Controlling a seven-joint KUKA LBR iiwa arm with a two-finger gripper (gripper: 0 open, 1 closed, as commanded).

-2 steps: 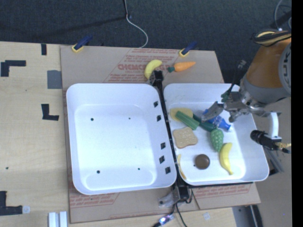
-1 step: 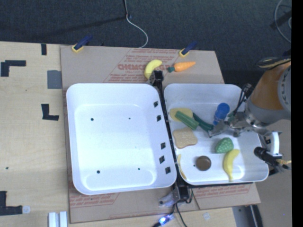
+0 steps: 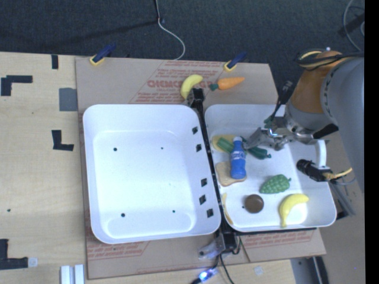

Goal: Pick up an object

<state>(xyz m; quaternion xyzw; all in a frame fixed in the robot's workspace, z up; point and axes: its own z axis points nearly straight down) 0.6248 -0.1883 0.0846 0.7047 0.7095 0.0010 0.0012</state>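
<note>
The right bin (image 3: 308, 220) holds several toy items. A blue bottle (image 3: 238, 159) lies on a tan bread slice (image 3: 226, 176), with a yellow-green piece (image 3: 223, 142) just above it. A dark green piece (image 3: 260, 153) lies right of the bottle. Further forward are a green bumpy fruit (image 3: 275, 184), a brown round object (image 3: 254, 203) and a yellow banana (image 3: 292, 206). My gripper (image 3: 258, 139) hangs low over the bin's upper middle, just above the dark green piece and right of the bottle. Nothing can be seen held in it.
The left bin (image 3: 95, 123) adjoins the right one along a divider with black clips. Behind the bins, a second banana (image 3: 190, 86) and a carrot (image 3: 229, 83) lie on the cardboard sheet. The arm's orange band (image 3: 311, 90) and grey body stand over the right bin's far right side.
</note>
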